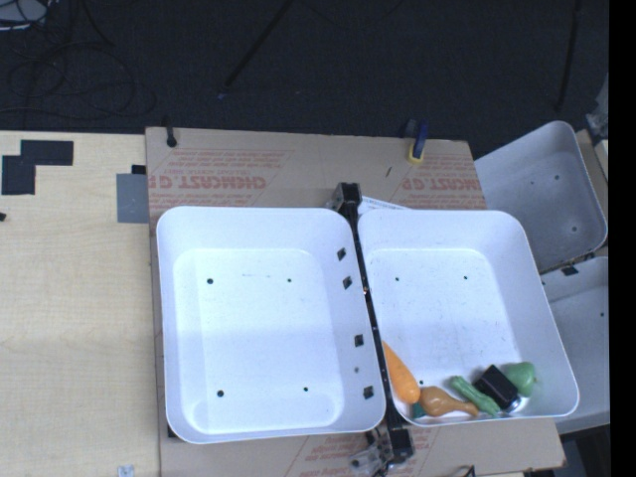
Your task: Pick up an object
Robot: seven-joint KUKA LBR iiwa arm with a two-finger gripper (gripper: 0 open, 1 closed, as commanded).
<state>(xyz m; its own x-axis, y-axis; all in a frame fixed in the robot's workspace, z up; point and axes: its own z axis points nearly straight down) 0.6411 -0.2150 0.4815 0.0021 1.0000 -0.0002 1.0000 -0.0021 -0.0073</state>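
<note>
Several small objects lie bunched in the near corner of the right bin (467, 237). An orange carrot-shaped piece (399, 374) leans along the bin's left wall. Beside it lies a tan-orange lump (438, 399). A green elongated piece (473, 395) lies next to a black block (496, 387), and a round green object (520, 375) sits at the far right of the bunch.
The left bin (258, 232) stands beside the right one, joined by a black divider strip with clips (360, 296). Both rest on a cardboard sheet (298, 172). A grey metal plate (542, 182) lies to the right. A blue-yellow clamp (417, 142) sits at the cardboard's far edge.
</note>
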